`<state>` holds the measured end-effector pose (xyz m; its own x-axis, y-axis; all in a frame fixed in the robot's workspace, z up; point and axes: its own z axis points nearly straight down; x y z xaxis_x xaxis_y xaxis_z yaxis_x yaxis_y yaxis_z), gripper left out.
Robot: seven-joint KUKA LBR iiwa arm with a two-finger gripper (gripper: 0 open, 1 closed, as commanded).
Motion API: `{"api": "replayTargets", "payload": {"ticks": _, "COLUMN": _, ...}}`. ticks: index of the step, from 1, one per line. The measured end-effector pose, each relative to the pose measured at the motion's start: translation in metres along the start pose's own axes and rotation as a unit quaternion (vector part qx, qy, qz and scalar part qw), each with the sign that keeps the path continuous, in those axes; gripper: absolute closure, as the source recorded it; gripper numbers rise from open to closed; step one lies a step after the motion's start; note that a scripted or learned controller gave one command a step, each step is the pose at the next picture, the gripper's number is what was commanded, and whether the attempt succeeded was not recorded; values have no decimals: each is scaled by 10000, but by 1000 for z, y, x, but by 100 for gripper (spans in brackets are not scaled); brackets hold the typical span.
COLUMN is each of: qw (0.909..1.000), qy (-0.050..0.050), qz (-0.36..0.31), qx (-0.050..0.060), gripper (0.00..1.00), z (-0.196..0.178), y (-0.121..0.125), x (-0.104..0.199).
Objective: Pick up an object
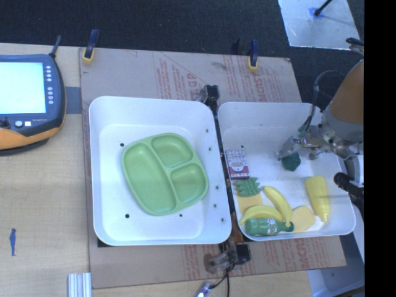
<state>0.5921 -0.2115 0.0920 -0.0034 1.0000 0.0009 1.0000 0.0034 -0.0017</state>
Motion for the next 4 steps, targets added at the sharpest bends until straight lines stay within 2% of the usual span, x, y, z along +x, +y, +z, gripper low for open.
{"api": "replayTargets", "payload": {"ticks": 1, "qw": 10000, "qy": 4, "qz": -8, "qx": 7, "gripper": 100, "z": -10, "y": 0, "x": -1}}
{"api": "replayTargets", "payload": {"ticks": 2, "qw": 10000, "qy": -8, "qz": -7, "qx": -6, "gripper": 100, "z": -144, "y": -2, "x": -1}}
{"api": "replayTargets", "payload": {"ticks": 3, "qw": 10000, "qy": -4, "qz": -7, "qx": 1, "gripper": 0, "z": -143, "y": -3, "x": 0}}
{"api": "replayTargets", "payload": {"ticks": 4, "qw": 10000, "qy": -2, "qz": -7, "qx": 18, "gripper": 0, "z": -93, "y": -117, "x": 0}}
